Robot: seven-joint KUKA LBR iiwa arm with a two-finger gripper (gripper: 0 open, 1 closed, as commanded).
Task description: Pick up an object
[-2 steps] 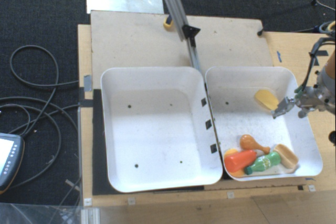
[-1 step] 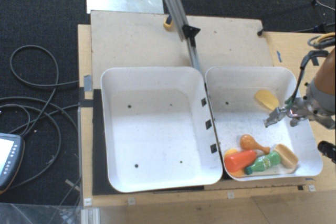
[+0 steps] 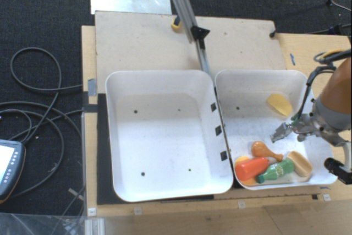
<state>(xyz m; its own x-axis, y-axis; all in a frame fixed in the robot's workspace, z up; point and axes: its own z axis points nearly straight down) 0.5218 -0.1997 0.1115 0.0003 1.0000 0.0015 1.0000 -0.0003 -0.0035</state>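
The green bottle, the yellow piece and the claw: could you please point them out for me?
green bottle (image 3: 276, 170), camera view, middle of its body.
yellow piece (image 3: 279, 104), camera view, its centre.
claw (image 3: 280, 134), camera view, between its fingertips.

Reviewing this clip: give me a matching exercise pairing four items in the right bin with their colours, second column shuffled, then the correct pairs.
Items:
1. bottle
2. carrot-shaped toy
3. flat piece near the right bin's far wall
4. drumstick-shaped toy

Colours:
A. yellow
B. orange-brown
C. green
D. red-orange

Pairs: 1-C, 2-D, 3-A, 4-B
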